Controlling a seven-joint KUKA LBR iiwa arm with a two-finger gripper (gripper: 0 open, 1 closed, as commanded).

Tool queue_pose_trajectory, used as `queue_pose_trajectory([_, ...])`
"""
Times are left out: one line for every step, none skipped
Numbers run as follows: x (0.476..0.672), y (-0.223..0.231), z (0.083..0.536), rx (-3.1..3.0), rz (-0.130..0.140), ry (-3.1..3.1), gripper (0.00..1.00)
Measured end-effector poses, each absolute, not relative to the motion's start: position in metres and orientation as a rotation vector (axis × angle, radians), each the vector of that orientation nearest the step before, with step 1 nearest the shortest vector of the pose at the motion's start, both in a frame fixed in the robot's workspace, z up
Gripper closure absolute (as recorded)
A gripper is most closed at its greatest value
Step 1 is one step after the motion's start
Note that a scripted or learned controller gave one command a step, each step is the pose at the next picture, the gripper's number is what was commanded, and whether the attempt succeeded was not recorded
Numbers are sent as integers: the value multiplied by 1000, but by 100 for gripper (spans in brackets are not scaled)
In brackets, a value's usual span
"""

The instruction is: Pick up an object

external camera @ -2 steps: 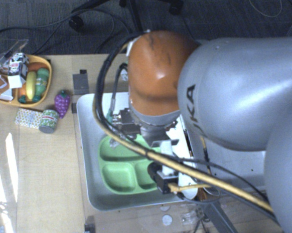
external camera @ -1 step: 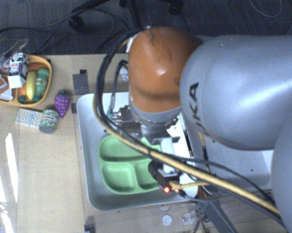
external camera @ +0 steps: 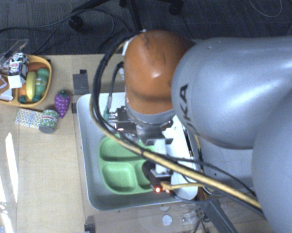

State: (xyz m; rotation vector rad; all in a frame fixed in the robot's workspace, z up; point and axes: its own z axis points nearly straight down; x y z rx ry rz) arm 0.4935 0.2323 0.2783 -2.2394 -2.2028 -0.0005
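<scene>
Robotics lab: big grey KUKA arm (external camera: 235,96) over white bin (external camera: 94,193) on pale worktop (external camera: 41,187); loose cables (external camera: 108,81); dark carpet (external camera: 218,12); yellow bowl (external camera: 45,81) of toy food as test props.

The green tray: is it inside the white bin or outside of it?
Inside: the green tray lies flat on the bin floor, partly hidden under the arm.

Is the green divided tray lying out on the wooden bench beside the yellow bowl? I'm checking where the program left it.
No: the green tray lies inside the white bin under the arm, well apart from the yellow bowl.
</scene>
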Motion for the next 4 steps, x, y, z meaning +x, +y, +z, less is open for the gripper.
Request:
queue_pose_trajectory([487, 235, 290, -2236, -2, -2207, 100])
queue_pose_trajectory([487, 236, 299, -2229, -2, -2213, 100])
queue_pose_trajectory([487, 236, 296, -2179, -2, -2263, 100])
queue_pose_trajectory([487, 236, 296, -2179, -2, -2263, 0])
